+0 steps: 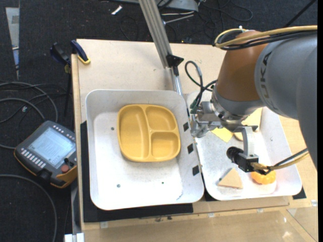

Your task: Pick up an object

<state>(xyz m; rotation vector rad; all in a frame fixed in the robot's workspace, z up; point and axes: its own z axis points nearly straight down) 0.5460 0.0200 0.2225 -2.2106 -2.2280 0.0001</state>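
The hand (201,125) hangs low over the near-left part of the right bin (285,135), close to the wall it shares with the left bin (101,135), and the bulk of the wrist hides its tips, so I cannot tell how far it is open or whether anything is in it. The likeliest thing to pick is the yellow flat piece (222,133) lying on the bin floor just to the right of the hand, partly tucked under the arm; further off, toward the front edge, lie a tan wedge (231,180) and, beside that, an orange object (264,177) with a black cable fitting just above it. To do this step well, I judge the hand should be centred squarely over one chosen piece before descending, come straight down until it nearly meets the bin floor, and close slowly, since a thin flat piece gives little to grip and may slide away or be pinched at one edge only. Staying clear of the bin wall matters too, as the hand is close to it. The yellow piece looks thin, flat and angular, pale lemon in colour, like a plastic or foam slice. The yellow divided plate (149,132) sits well to the left of the hand in the other bin, on the tabletop (126,59).
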